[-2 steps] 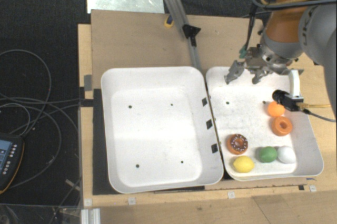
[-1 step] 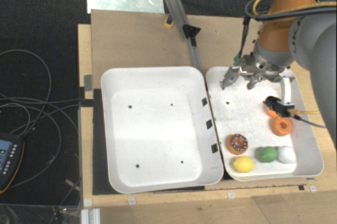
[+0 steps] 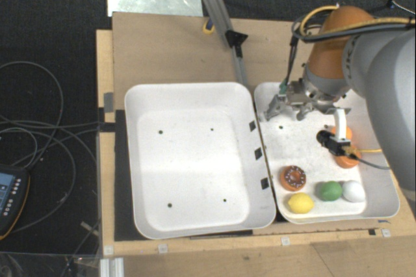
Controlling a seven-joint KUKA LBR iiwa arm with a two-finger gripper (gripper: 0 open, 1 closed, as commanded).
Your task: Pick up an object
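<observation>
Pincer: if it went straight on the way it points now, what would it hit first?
The pincer points down into the right bin. It would probably meet bare bin floor near the far left corner, well short of the donut. Its height above the floor is hard to judge.

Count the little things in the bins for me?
5, all in the right bin: donut, yellow fruit, green ball, white ball, orange piece farther back. The arm may hide more.

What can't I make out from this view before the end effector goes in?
- Orange object: camera view, partly covered by the arm, shape unclear.
- Right bin: camera view, far right corner hidden under the arm.
- Green object: camera view, too small to identify.
</observation>
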